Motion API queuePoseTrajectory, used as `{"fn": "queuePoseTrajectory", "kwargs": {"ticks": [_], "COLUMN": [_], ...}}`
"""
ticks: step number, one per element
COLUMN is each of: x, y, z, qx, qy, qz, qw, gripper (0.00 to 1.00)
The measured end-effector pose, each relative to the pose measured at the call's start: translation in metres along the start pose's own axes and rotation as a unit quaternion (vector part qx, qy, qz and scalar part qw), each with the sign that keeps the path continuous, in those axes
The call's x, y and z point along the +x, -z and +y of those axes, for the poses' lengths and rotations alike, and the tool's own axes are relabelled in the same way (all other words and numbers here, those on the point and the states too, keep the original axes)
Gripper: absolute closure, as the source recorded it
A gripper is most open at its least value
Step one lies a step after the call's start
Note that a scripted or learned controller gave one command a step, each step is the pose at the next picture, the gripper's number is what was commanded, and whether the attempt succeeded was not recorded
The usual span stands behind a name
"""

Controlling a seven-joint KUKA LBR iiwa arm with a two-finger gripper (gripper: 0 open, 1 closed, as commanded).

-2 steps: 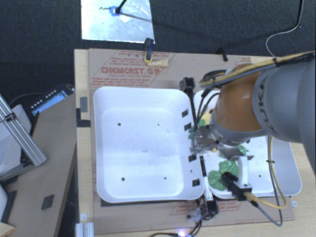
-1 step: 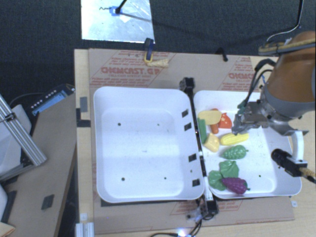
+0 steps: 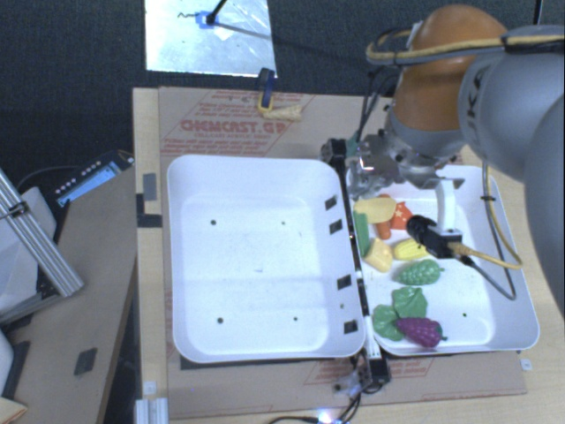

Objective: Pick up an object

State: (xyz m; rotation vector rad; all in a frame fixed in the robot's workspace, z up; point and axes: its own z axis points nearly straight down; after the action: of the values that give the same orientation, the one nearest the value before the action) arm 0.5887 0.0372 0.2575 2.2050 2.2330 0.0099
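Purple grapes (image 3: 421,330) beside green leaf (image 3: 408,302)

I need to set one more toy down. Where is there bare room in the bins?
The left bin shows bare floor from wall to wall. In the right bin, bare floor lies along the near right corner, beside the purple grapes. Its left side is crowded with toy food under the arm.

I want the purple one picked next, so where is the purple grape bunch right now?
The purple grape bunch lies in the right bin, near its front edge, just below the green leafy piece and away from the gripper.
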Motion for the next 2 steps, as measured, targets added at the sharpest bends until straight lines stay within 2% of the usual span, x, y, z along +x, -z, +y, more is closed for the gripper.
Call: {"fn": "queuePoseTrajectory", "kwargs": {"ticks": [1,2], "x": [0.086,-0.043], "y": [0.008,0.016], "z": [0.030,0.041], "qx": [0.001,0.001], "qy": [0.000,-0.011], "qz": [0.001,-0.003], "qw": [1.0000,0.9999], "gripper": [1.00,1.00]}}
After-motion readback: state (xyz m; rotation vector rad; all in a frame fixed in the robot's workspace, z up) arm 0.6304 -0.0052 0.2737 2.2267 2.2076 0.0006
